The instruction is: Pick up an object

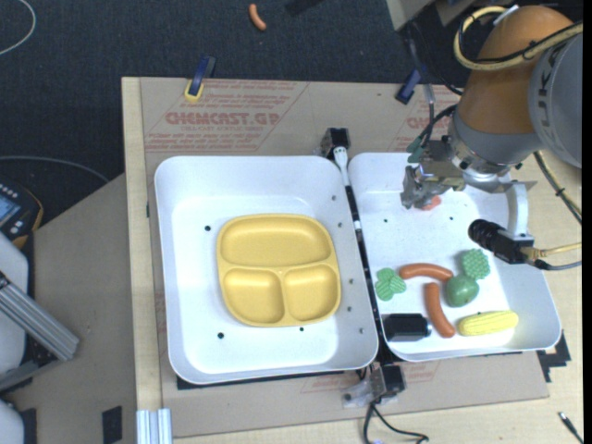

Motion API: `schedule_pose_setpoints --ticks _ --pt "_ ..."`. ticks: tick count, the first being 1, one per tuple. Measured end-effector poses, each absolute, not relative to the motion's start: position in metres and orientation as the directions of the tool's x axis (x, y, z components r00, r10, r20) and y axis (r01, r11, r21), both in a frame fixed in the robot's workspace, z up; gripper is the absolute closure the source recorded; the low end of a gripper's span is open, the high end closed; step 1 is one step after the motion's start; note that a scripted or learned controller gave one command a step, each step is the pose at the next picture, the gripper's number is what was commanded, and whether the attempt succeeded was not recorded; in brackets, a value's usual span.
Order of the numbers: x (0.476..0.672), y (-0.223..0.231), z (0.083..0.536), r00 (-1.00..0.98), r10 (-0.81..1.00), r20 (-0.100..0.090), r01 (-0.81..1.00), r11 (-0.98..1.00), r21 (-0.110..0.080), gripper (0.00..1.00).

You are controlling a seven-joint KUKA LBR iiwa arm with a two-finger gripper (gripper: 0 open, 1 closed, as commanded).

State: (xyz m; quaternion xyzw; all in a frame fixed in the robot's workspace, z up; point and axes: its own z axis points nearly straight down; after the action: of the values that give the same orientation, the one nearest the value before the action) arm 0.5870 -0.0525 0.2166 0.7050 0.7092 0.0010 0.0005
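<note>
White plastic bins, two, side by side on a brown board (277, 109); left bin (185, 248) holds a yellow divided tray (277, 268), three compartments; right bin (532, 303) holds the gripper (421, 195) near its far end, set low over a small red object (428, 202), which is largely hidden beneath it; finger state cannot be told. Near end of right bin: two orange sausages (426, 272), crossing; green leafy pieces (389, 285); green round vegetable (461, 290); yellow corn cob (487, 323); black block (406, 326).
</note>
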Motion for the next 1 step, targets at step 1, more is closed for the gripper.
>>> schedule_pose_setpoints --ticks 1 --pt "0.6003 0.0077 0.2261 -0.007 1.000 0.002 1.000 0.007 0.004 1.00"
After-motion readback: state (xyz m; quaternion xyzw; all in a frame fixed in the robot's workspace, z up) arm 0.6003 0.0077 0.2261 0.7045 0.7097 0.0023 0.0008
